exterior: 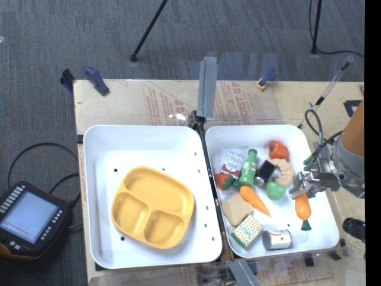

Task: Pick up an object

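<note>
The right bin point(297, 133) holds a heap of toy food. In it are a green bottle point(247, 168), a long carrot point(255, 199), a red pepper point(277, 149), a green ball point(275, 190), a bread slice point(237, 208), a small printed box point(247, 231) and a can point(277, 239). My gripper point(302, 186) reaches in over the bin's right side. A second, shorter carrot point(303, 207) with a green tip sits directly below it. Whether that carrot is touched or merely lies underneath is unclear.
The left bin point(101, 142) carries a yellow compartment plate point(153, 206). A grey post point(207, 91) stands behind the seam between the bins. Cables point(314, 124) hang near the arm at the right. A teach pendant point(27, 216) lies on the floor at the left.
</note>
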`<action>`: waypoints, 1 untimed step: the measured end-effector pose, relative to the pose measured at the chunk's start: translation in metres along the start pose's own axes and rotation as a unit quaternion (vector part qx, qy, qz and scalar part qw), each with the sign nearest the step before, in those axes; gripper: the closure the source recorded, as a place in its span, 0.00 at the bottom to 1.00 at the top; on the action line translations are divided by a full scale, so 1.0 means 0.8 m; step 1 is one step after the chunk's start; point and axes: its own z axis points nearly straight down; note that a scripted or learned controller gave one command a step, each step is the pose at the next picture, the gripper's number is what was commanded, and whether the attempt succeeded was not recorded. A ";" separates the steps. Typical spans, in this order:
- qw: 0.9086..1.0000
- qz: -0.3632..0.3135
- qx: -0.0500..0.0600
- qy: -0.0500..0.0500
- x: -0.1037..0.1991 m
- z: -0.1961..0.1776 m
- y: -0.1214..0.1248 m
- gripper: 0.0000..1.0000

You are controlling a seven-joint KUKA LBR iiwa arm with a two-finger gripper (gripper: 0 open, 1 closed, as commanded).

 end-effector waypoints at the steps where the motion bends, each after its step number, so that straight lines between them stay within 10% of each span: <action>1: 0.999 -0.051 -0.001 0.001 -0.032 0.048 0.005 1.00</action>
